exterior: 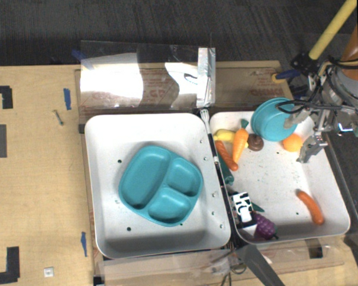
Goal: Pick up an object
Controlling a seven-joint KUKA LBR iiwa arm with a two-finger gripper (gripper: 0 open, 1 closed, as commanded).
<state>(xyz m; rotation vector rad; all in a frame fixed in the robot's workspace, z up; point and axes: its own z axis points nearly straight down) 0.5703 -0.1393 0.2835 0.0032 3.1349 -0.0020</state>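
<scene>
Gripper: the gripper (312, 146) hangs low at the far right edge of the right bin (289, 220); whether the jaws are open or closed I cannot tell.
Nearest object: an orange ball (292, 142) just beside it, near the far right corner.
Done: nothing is visibly gripped.
Left: the grasp and the lift, I judge.

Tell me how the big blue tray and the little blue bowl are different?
The blue tray lies in the left bin; the blue bowl sits in the right bin. The tray is bigger and has three sections, while the bowl is small and round. The tray lies alone; the bowl is crowded by toy food and the gripper. Both are the same teal blue.
</scene>
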